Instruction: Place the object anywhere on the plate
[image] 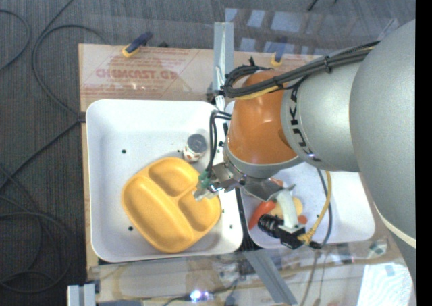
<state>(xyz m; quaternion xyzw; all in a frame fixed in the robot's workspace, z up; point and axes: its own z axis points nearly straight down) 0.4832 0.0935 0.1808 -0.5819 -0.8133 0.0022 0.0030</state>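
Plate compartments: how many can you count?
3 on the yellow plate in the left bin: one at the top, one lower left, one lower right, partly under the arm.

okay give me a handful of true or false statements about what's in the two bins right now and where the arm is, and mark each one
1. The yellow plate lies in the left bin. True.
2. The plate has one undivided surface. False: raised ridges split it into compartments.
3. A small round grey-topped object sits in the left bin just beyond the plate's far edge. True.
4. The plate lies in the right bin. False: the right bin holds a small cluster of objects, red, white and black among them.
5. The arm is parked far from the bins. False: it reaches over the wall between the two bins, and the gripper is at the plate's right edge.
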